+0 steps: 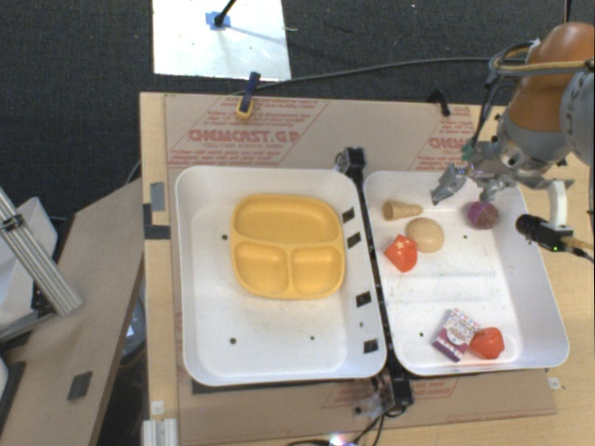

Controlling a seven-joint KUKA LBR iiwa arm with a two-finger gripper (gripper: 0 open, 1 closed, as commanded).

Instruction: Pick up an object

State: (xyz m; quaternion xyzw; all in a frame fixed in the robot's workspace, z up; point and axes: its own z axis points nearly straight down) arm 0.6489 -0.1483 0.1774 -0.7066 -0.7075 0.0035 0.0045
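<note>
The right bin (530,277) holds several small objects. A tan cone (402,209), a beige ball (426,234) and a red block (402,253) lie near its far left. A purple ball (481,214) sits farther right. A purple-and-white packet (455,334) and an orange-red ball (487,343) lie near the front edge. My gripper (468,188) hangs over the bin's far side, open, with nothing between its fingers. One fingertip (446,186) points toward the cone. The other is just above the purple ball.
A yellow divided plate (286,246) lies in the left bin (209,333). A black divider with clips (367,268) runs between the bins. A black cable crosses the board behind them. The middle of the right bin is bare white floor.
</note>
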